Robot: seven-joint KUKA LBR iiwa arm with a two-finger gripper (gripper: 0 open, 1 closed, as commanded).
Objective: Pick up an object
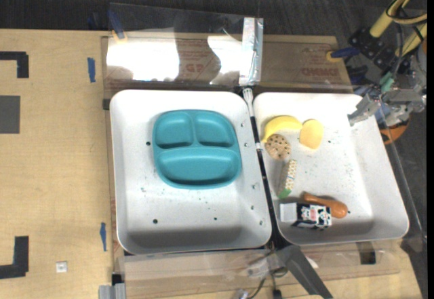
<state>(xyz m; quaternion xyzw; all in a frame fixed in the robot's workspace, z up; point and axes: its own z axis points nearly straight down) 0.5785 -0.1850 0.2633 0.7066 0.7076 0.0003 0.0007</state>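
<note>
Two white bins sit side by side on the wooden surface (54,155). The left bin (129,223) holds a teal divided plate (196,148), lying flat near its middle. The right bin (366,182) carries the small things: a yellow piece (281,125) and a paler yellow one (311,133) near the back, a speckled cookie (277,147) just in front of them, a pale stick (290,172) below that, and toward the front an orange carrot (325,204) touching a black-and-white carton (313,215). The tool (366,108) hangs over the right bin's far right corner, well apart from everything — whether it is clenched or released I cannot tell.
</note>
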